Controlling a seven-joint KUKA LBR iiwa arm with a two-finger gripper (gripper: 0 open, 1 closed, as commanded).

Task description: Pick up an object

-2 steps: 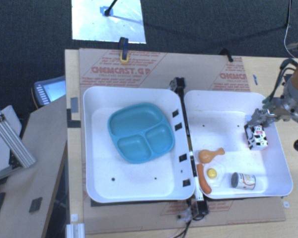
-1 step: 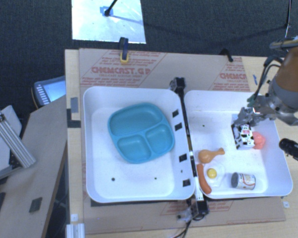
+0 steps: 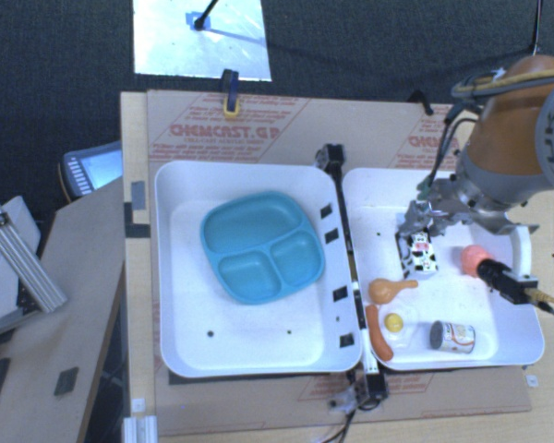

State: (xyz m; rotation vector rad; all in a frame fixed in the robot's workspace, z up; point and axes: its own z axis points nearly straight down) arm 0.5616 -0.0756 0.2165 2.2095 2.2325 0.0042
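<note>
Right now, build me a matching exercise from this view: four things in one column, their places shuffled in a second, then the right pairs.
Things:
1. blue divided plate
2. can
3. gripper
4. clamp

Places:
A. lying on its side, near edge of the right bin
B. far edge of the bench
C. in the left bin
D. over the right bin, by the black-and-white toy

Pairs: 1-C, 2-A, 3-D, 4-B
</note>
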